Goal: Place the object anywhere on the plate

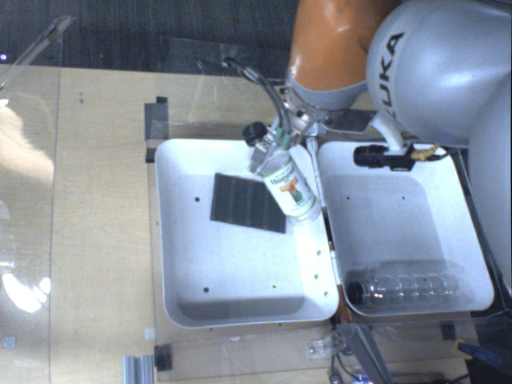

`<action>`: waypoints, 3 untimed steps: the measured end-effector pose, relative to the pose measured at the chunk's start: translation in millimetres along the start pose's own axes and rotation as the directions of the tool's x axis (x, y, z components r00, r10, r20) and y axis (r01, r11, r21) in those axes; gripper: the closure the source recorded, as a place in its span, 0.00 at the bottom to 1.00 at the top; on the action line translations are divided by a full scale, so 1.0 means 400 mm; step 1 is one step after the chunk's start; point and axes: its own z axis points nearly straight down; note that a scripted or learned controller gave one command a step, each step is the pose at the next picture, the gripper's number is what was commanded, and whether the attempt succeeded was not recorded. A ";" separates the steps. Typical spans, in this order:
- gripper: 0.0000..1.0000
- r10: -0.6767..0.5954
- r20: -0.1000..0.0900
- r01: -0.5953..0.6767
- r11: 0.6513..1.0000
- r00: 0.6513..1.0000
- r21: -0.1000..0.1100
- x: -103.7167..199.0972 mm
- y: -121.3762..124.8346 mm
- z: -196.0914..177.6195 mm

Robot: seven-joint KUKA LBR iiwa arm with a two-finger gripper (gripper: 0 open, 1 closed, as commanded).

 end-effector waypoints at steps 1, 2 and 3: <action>1.00 -0.188 0.004 0.188 0.982 0.982 -0.003 -0.001 -0.047 -0.098; 1.00 -0.476 0.004 0.476 0.880 0.880 -0.001 -0.051 -0.094 -0.116; 1.00 -0.678 0.002 0.678 0.735 0.735 -0.001 0.049 -0.120 -0.031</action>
